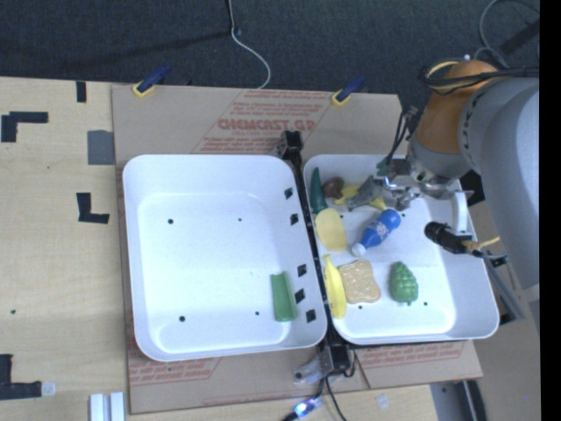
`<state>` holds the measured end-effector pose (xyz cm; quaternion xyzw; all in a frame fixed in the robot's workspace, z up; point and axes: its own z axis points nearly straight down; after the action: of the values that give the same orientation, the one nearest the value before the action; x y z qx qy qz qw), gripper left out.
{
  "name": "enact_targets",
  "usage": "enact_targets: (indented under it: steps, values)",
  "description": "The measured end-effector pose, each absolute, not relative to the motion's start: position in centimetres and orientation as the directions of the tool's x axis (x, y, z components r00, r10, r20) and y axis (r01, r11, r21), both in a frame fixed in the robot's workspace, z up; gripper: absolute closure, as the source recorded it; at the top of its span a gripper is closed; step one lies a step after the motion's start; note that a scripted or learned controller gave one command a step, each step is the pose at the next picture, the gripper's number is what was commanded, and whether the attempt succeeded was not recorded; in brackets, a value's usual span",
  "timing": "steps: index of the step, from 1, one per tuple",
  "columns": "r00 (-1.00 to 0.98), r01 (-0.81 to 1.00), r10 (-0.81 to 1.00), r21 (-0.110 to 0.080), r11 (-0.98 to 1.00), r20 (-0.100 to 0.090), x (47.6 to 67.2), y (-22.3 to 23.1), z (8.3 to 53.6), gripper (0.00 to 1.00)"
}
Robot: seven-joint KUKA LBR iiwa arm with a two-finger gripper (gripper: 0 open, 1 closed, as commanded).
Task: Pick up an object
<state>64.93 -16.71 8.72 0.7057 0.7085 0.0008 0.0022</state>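
Bench of pale wood with a cardboard sheet (254, 121) under two white bins. Gripper (379, 193) low over the far end of the right bin (443, 318); whether it is clenched or released cannot be told, its tip lost among the objects. Just beside it: one blue bottle (382, 228), one brown lump (333, 186), hard to identify, one dark green strip (316, 187) along the wall. Further out: one yellow block (330, 229), one tan cracker-like slab (358, 281), one yellow banana (334, 290), one green knobbly item (402, 282). Left bin (175, 182) holds one green bar (281, 297), near its right wall.
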Motion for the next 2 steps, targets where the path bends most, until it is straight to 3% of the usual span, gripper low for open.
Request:
enact_targets:
  steps: [1, 2]
  values:
    - [0.001, 1.0, 1.0, 0.005, -0.001, -0.005, 66.95, -22.71, 13.64, 0.0]
    - [-0.002, 1.0, 1.0, 0.0, 0.002, -0.003, 66.88, -22.33, 14.32, 1.0]
